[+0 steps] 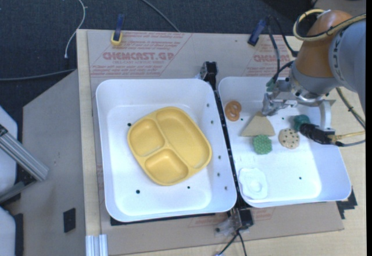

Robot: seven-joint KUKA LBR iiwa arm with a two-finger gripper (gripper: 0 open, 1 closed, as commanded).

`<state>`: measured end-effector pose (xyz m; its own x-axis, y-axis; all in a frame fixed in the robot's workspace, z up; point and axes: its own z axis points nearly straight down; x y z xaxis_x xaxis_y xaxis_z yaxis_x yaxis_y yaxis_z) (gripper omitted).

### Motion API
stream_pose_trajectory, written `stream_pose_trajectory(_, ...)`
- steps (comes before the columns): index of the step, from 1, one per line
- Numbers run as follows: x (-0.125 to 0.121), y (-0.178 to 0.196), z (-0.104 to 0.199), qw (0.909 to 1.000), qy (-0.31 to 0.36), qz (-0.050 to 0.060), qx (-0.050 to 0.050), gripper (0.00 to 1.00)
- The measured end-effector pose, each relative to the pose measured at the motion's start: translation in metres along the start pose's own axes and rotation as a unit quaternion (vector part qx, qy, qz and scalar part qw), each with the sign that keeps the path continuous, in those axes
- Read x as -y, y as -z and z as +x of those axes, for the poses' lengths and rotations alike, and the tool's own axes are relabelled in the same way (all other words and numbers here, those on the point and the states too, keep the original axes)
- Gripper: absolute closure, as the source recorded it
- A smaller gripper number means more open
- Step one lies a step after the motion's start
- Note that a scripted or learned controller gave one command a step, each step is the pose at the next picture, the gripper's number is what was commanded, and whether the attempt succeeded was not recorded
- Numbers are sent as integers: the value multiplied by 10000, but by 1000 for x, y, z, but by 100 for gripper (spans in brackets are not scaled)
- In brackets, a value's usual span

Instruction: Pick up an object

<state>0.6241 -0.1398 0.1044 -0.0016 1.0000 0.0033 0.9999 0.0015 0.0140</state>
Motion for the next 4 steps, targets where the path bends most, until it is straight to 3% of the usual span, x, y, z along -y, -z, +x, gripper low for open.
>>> stream_pose_trajectory(3, -1, 167, -14, 10000, -7, 33, 26, 100)
stream_pose_trajectory(4, 9, 170, 41, 10000, 22, 76, 3, 100)
